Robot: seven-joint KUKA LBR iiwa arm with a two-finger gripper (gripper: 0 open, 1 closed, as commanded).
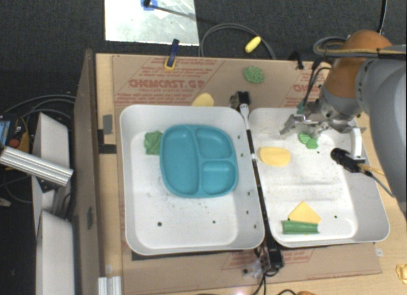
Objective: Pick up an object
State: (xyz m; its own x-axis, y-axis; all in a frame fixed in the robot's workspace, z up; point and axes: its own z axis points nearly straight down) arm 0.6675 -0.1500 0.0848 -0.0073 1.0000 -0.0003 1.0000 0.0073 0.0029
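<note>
My gripper (306, 124) hangs low over the back of the right bin (365, 208), reaching in from the right under the grey arm and its orange band. A small green piece (310, 140) lies just in front of it, partly hidden by the gripper, and I cannot tell whether they touch. A yellow oval piece (275, 156) rests to the left of it on the bin floor. A yellow wedge (304, 212) and a green stick (299, 227) lie together near the bin's front edge.
The left bin (137, 211) holds a blue divided plate (198, 161) with a green leafy piece (152, 142) at its left side. On the cardboard behind the bins sit a green round item (254, 74) and a yellow item (203, 100). A black part (346, 159) juts over the right bin.
</note>
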